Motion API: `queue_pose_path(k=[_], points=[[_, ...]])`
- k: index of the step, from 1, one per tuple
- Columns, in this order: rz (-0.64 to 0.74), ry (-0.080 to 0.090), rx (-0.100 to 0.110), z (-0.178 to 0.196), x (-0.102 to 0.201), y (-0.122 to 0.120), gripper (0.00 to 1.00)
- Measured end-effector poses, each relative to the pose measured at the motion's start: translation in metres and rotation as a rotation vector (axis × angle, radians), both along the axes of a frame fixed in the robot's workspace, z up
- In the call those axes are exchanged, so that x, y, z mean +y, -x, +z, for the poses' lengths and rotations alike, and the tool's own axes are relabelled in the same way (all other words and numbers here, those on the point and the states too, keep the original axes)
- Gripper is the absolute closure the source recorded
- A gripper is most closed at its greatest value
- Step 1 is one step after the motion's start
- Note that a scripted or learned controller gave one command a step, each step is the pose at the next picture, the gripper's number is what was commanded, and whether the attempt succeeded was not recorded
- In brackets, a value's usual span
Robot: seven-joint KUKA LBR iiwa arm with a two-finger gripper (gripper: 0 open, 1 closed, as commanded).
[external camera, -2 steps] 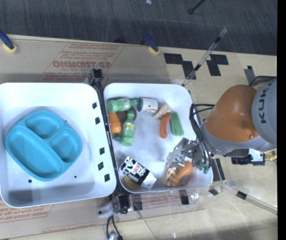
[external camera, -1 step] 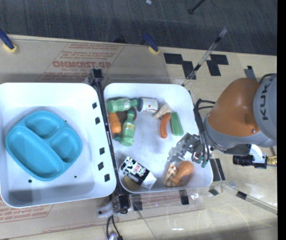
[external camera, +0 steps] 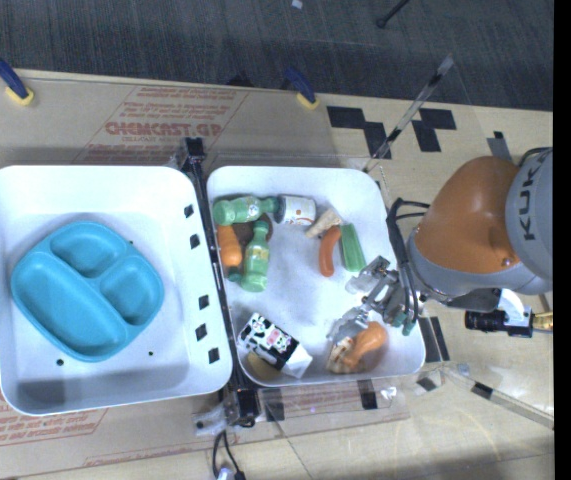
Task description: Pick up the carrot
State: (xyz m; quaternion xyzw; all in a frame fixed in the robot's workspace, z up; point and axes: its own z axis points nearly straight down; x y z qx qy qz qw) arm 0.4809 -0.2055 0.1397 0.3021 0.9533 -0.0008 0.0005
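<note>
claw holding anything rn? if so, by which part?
Cannot tell. The claw sits low in the right bin, just above an orange item at the bin's near right corner, but the view doesn't show anything between its tips.

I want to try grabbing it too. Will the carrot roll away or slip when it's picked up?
The carrot looks smooth and rounded, so it may slip or roll. It lies wedged against a green bottle and the bin wall, which probably makes gripping it awkward.
</note>
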Motion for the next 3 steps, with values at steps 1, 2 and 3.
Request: queue_pose_path(k=[1,2,3], points=[[0.121,0.001,0.001,-0.046,0.001,0.003,0.00],[0.127,0.004,-0.003,-0.034,0.001,0.001,1.00],[0.131,0.006,-0.005,-0.023,0.001,-0.001,1.00]])
